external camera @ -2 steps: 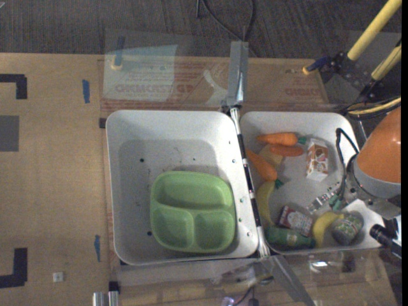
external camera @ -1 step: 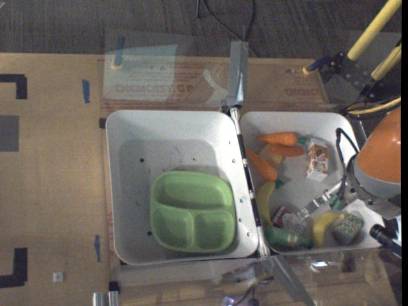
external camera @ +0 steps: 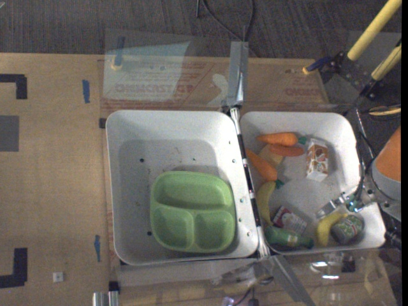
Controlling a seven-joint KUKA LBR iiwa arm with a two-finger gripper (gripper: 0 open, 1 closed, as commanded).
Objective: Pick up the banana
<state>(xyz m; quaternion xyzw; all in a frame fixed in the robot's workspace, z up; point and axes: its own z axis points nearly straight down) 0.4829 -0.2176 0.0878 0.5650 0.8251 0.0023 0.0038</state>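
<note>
From above, the gripper (external camera: 341,204) hangs low in the right bin (external camera: 347,123); its finger state I cannot tell. A banana (external camera: 326,227) lies just beside it, touching a can (external camera: 348,229), which may get grabbed instead.

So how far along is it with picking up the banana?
Nothing looks done yet: one banana lies by the right bin's left wall, another banana near its front right corner. In hand: the gripper sits low beside that second one, with nothing visibly between its fingers. Left: grasping and lifting.
</note>
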